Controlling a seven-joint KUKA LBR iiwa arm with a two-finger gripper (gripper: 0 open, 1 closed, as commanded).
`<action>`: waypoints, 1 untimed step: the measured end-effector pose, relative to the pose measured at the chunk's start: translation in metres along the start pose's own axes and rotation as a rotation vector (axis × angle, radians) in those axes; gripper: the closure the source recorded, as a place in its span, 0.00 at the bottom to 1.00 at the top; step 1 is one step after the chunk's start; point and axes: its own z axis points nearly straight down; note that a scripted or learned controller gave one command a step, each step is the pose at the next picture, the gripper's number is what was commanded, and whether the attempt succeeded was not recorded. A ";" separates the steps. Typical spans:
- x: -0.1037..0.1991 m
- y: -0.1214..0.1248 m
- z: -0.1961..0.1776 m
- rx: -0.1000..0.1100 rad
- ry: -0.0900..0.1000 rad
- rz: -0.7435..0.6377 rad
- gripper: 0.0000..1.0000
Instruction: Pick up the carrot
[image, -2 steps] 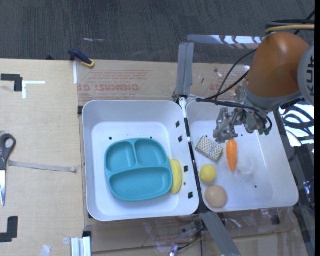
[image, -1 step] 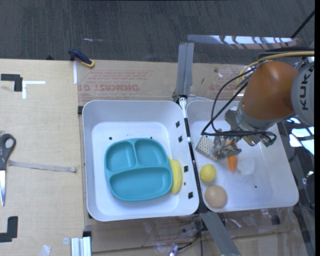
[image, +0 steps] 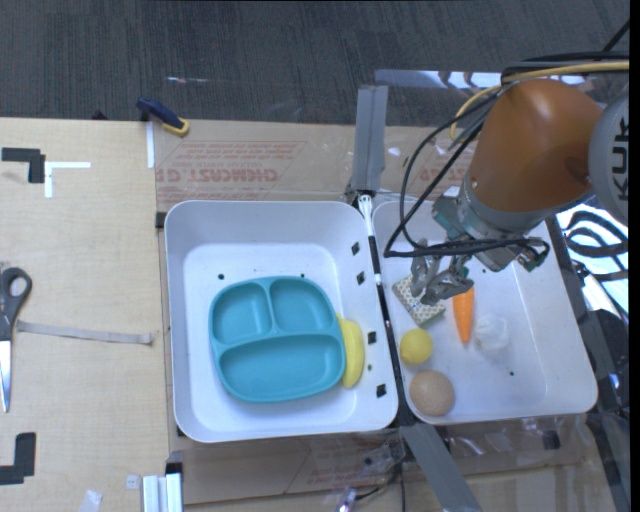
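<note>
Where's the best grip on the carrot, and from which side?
Grip the carrot across its thicker upper half, descending from above. It lies flat and near-vertical in the right bin, so close the fingers left-right across its narrow width. The gripper and a patterned sponge crowd its left.

We see two shallow white plastic bins (image: 190, 330), smooth and faintly glossy; a turquoise divided plastic plate (image: 275, 340), smooth matt; a matt orange carrot (image: 464, 313); a pale light-wood bench top (image: 80, 250); a glossy orange arm band (image: 530, 140); grey metal gripper (image: 440, 290).
</note>
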 end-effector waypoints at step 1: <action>0.007 -0.076 0.075 -0.001 0.000 -0.239 1.00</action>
